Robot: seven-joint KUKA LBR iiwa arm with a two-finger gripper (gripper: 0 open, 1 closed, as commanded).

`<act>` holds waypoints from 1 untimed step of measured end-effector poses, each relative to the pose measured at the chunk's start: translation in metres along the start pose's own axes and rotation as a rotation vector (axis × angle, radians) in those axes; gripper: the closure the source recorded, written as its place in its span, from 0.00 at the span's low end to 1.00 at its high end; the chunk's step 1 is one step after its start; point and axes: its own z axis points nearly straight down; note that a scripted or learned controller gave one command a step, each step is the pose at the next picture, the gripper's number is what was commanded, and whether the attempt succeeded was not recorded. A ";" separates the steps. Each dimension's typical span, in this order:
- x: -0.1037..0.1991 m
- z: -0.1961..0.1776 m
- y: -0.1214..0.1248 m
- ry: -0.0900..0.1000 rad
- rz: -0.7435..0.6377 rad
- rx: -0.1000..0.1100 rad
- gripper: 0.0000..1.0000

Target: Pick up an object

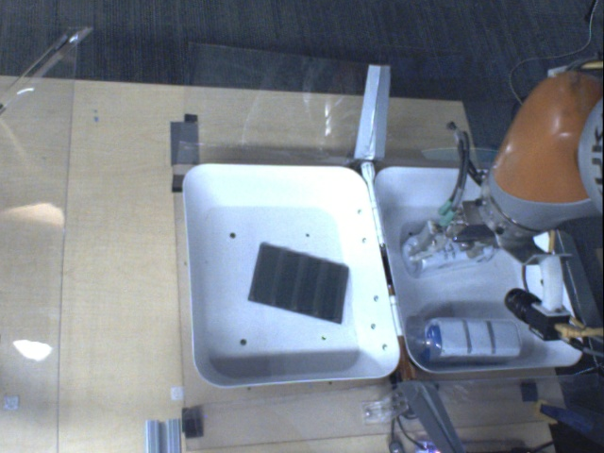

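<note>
In the left bin (212, 206) a dark ribbed rectangular pad (299, 282) lies flat, a little below its middle. A clear plastic bottle (472, 339) with a blue cap lies on its side along the front wall of the right bin (406, 192). My gripper (451, 239) is low inside the right bin, near its middle, under the orange-banded wrist (552, 140). A small clear, glinting object (422, 249) sits right at the gripper's left side; whether it is gripped cannot be made out. The bottle lies apart from the gripper, toward the front.
A metal post (374, 111) rises behind the wall where the two bins meet. Clear plastic sheeting (38, 215) covers the wooden bench to the left. Cables (462, 159) hang beside the wrist over the right bin's back part.
</note>
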 end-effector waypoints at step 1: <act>-0.097 0.099 0.068 -0.016 -0.158 -0.034 0.00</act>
